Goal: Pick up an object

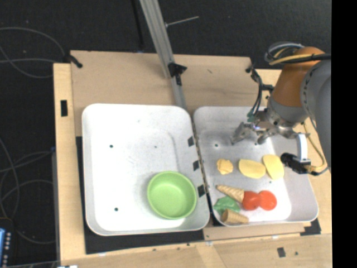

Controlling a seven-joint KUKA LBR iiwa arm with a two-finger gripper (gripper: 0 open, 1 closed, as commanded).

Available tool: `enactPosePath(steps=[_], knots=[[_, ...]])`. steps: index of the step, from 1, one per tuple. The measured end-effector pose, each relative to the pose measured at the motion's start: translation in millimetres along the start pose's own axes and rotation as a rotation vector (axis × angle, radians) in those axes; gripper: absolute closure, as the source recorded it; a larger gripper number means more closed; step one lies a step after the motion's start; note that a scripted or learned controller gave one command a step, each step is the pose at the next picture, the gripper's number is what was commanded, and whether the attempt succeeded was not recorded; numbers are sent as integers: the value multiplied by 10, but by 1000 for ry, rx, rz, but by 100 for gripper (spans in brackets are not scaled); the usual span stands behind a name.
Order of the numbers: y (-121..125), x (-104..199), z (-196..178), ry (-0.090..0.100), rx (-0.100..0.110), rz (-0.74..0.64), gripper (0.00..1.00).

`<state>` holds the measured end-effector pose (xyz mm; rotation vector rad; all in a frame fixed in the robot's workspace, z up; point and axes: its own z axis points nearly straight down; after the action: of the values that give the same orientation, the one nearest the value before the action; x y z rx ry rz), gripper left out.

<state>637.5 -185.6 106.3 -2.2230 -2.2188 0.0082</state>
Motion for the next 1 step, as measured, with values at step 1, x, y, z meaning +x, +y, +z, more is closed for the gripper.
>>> enactPosePath(steps=[1], knots=[[24, -8, -153, -1, -8, -1, 100]])
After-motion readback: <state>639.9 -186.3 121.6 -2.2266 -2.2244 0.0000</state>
